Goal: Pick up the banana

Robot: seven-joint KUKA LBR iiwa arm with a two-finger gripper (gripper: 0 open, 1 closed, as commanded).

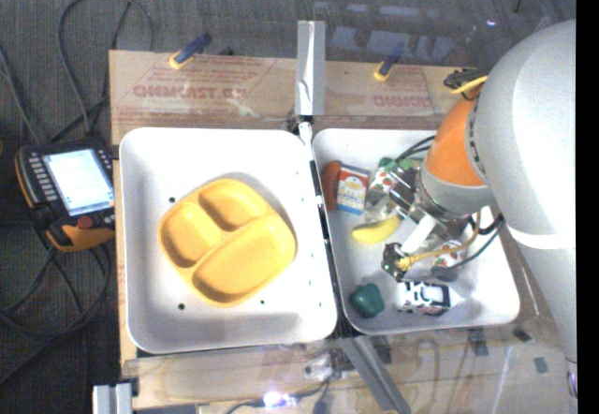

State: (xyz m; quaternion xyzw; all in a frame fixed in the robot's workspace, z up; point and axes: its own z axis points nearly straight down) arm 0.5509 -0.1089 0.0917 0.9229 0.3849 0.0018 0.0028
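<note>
Two white bins side by side: a left bin and a right bin. One yellow divided tray. One banana. One green lump. One red-and-white carton. One black-and-white object.

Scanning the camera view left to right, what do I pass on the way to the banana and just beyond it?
Handheld controller → yellow divided plate → small carton → banana → black-and-white item.

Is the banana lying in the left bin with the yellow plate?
No, the banana lies in the right bin, while the left bin holds the yellow plate.
</note>
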